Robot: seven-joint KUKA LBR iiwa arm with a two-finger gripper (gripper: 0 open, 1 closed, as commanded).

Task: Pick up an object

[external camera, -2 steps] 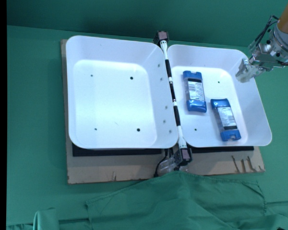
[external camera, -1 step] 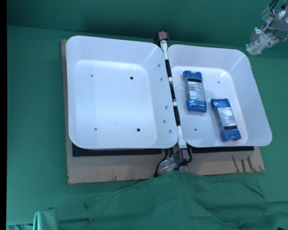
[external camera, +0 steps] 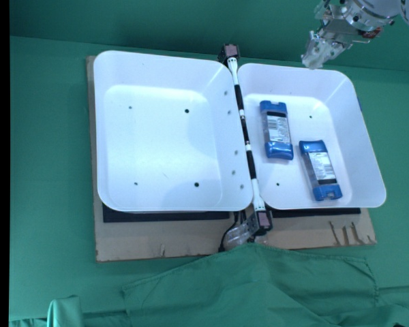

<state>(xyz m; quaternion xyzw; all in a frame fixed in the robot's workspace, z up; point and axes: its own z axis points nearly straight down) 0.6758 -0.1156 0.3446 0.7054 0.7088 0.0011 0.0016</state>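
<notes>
Two blue flat packs with barcode labels lie in the right bin (external camera: 358, 125). One pack (external camera: 276, 129) sits near the bin's middle left, the other pack (external camera: 320, 169) lies closer to the front right. My gripper (external camera: 315, 53) hangs high above the right bin's back rim, well away from both packs, with nothing visible between its fingers. The arm comes in from the top right corner.
The left bin (external camera: 116, 80) sits beside the right one, separated by a black-and-white rod (external camera: 243, 131) with clamps at both ends. Both bins rest on cardboard (external camera: 157, 247). Green cloth (external camera: 259, 288) is bunched at the front.
</notes>
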